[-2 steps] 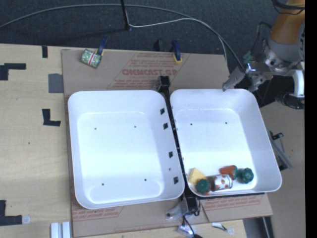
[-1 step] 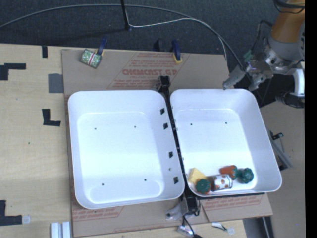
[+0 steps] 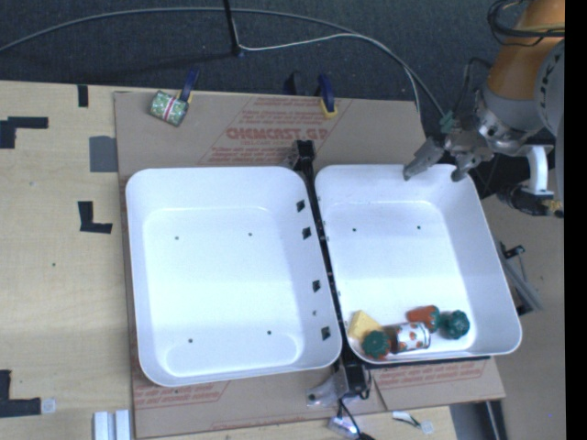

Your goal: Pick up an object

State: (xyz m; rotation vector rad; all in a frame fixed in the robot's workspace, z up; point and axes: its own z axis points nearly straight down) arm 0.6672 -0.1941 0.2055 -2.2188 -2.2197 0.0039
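White plastic bins sit side by side on a brown cardboard sheet point(image 3: 266, 131) that covers the bench. The left bin point(image 3: 147, 273) lies just beside the right bin point(image 3: 477, 236), the two touching along a black clipped seam. A small cluster of objects crowds the near edge of the right bin: a yellow wedge point(image 3: 363, 323) at the left, a green ball point(image 3: 375, 343) just beside it, a red and white can point(image 3: 413, 337) lying on its side, a red piece point(image 3: 422, 314) just behind the can, and a dark green knobbly object point(image 3: 453, 323) at the right end. The gripper point(image 3: 433, 170) hangs above the far rim of the right bin, well apart from that cluster, with its two fingers spread and nothing between them. The grey arm with its orange band point(image 3: 541, 16) comes in from the far right. A small green and white patterned block point(image 3: 169, 107) rests on the cardboard's far left corner, beside a blue clamp point(image 3: 189, 82).
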